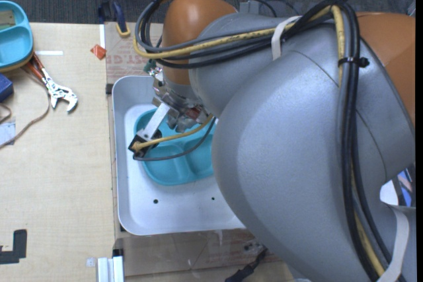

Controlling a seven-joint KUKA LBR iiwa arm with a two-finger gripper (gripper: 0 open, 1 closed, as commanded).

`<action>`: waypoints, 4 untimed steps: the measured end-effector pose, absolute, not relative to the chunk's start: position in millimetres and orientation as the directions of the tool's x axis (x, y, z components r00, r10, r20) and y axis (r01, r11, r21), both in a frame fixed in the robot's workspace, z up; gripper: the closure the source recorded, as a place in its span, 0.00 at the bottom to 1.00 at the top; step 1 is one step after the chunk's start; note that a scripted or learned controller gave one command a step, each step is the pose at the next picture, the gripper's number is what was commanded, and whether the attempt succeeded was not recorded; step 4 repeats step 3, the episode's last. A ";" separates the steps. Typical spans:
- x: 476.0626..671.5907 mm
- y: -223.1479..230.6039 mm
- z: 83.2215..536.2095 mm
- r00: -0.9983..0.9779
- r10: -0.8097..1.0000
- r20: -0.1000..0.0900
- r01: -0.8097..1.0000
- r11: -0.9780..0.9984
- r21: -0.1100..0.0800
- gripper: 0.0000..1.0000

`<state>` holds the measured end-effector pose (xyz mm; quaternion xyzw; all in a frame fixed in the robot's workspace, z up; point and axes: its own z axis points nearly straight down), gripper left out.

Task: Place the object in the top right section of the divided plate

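1. Dark carpet runs behind the pale wooden tabletop (pixel 53 168), where a white bin (pixel 129 198) sits near the right side, with the blue divided plate (pixel 173 168) lying in the bin's far half.
2. A grey arm (pixel 297 142) covers most of the bin's right side and the plate's right part, so the top right section is hidden.
3. Over the plate's far left edge the hand (pixel 173 117) hangs low; whether it is spread or closed cannot be told, and no object can be made out in it.
4. I judge the step to be carrying the object to its section. To do it well, shift the hand toward the plate's far right corner, and lower until just above the floor of that section.
5. Release only once clear of the dividing ridges, or the object may tip into a neighbouring section.
6. Keep the loose yellow cable (pixel 155 139) clear of the plate rim while lifting away.
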<state>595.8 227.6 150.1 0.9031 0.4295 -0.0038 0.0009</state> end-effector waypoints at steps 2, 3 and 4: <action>575.6 227.0 174.8 0.848 0.529 -0.007 0.529 -0.848 0.000 1.00; 478.2 219.2 212.2 0.895 0.445 -0.007 0.445 -0.895 0.002 1.00; 478.2 219.2 212.2 0.895 0.445 -0.007 0.445 -0.895 0.002 1.00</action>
